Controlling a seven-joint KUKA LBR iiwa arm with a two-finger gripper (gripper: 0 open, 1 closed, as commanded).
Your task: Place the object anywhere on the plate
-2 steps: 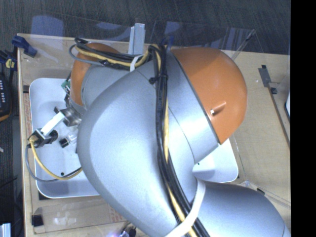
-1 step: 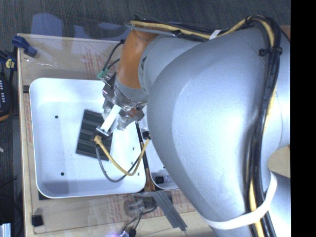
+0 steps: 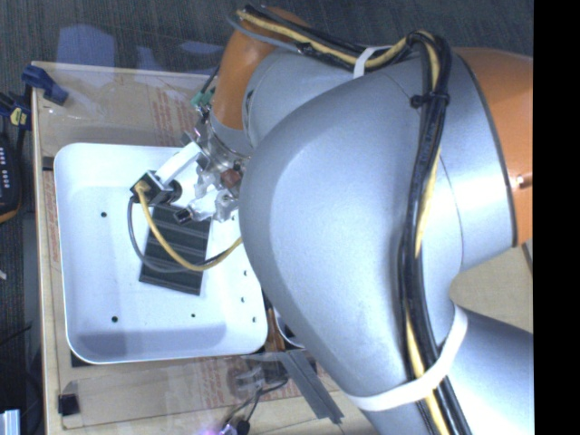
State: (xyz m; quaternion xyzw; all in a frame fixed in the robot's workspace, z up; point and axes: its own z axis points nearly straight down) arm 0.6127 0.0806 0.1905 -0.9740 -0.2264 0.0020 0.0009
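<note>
Dark ribbed slab point(image 3: 175, 254) | in white bin point(image 3: 91, 315) | long axis near-upright, slightly tilted

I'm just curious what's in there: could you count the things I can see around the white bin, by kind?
White bin: 1
Dark ribbed pad lying in the bin: 1
Yellow cable looping over the pad: 1
Grey arm: 1
Total: 4

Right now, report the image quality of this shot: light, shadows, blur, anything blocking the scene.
Camera view: even, soft light with a bluish cast; a faint shadow lies along the near inner wall of the white bin. The arm looms close to the lens, slightly soft, and covers the frame's right half. The gripper and dark ribbed object read fairly sharp; the yellow cable crosses that object.
</note>
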